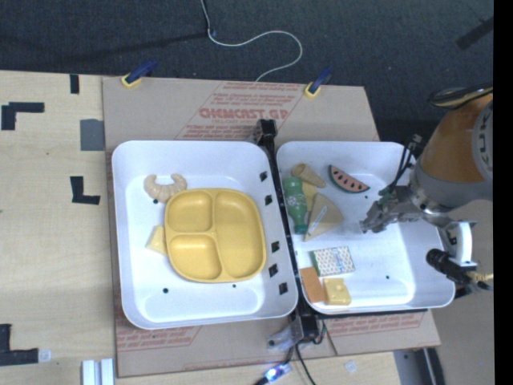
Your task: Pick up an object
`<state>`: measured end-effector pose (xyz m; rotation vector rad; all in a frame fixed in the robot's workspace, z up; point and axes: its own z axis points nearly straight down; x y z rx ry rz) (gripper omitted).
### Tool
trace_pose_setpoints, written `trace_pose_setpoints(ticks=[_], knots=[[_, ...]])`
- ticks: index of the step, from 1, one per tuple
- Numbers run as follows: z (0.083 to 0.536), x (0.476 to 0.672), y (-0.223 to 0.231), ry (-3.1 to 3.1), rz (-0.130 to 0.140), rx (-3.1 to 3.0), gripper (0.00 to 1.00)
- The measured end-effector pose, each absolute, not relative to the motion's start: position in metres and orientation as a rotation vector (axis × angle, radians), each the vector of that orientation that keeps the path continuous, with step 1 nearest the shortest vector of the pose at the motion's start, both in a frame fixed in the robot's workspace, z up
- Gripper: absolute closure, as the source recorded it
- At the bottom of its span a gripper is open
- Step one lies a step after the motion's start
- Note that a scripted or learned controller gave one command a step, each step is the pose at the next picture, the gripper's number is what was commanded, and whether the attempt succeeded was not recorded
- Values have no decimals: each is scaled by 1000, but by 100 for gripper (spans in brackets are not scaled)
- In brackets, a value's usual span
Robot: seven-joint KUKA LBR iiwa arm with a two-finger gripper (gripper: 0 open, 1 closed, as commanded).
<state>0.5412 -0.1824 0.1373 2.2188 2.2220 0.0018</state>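
Observation:
The right bin holds a watermelon slice, a green bottle, a pale yellow wedge, a tan piece, a patterned square, an orange block and a yellow block. My gripper hangs low over the right half of this bin, right of the pale wedge and below the watermelon slice. It is too dark and small to read. I see nothing held in it.
The left bin carries a yellow divided plate, a croissant and a yellow wedge. Black clips line the wall between the bins. The grey and orange arm stands over the right bin's right rim.

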Motion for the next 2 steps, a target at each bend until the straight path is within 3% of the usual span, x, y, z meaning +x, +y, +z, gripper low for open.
trace_pose_setpoints(ticks=[1, 2], knots=[[198, 537, -177, 2221, 3, 2217, 100], [226, 538, -177, 2223, 1, 2219, 100]])
